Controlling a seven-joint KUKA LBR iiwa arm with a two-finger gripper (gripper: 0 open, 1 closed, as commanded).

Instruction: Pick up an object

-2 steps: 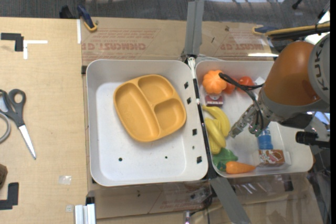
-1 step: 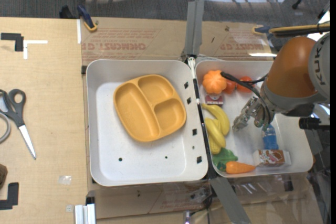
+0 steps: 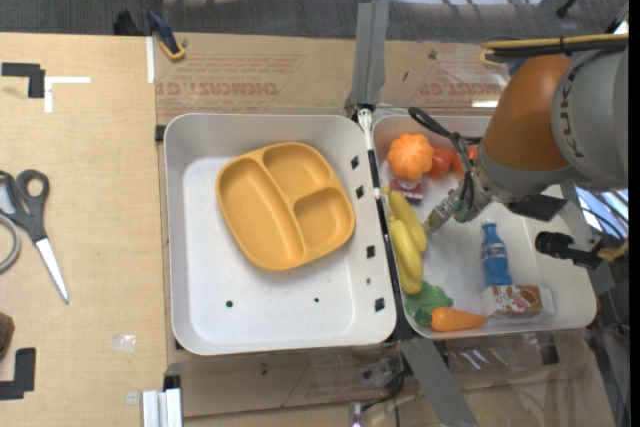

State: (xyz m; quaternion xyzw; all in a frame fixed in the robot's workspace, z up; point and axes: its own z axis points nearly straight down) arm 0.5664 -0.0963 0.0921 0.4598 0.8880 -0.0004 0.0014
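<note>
The right bin (image 3: 560,315) holds several items. An orange round fruit (image 3: 410,155) lies at its back, with a red item (image 3: 441,163) beside it. A yellow banana (image 3: 405,240) runs along the left wall. A blue bottle (image 3: 492,255) lies in the middle, and a small brown-and-white packet (image 3: 516,300) sits in front of it. A carrot (image 3: 458,320) and a green item (image 3: 428,297) lie at the front. My gripper (image 3: 447,209) is low in this bin, just right of the banana's upper end and left of the bottle.
The left bin (image 3: 200,315) holds an orange-yellow divided plate (image 3: 287,203). Scissors (image 3: 35,225) lie on the bench at far left. The arm's grey body and orange band (image 3: 530,115) hang over the right bin's back right corner.
</note>
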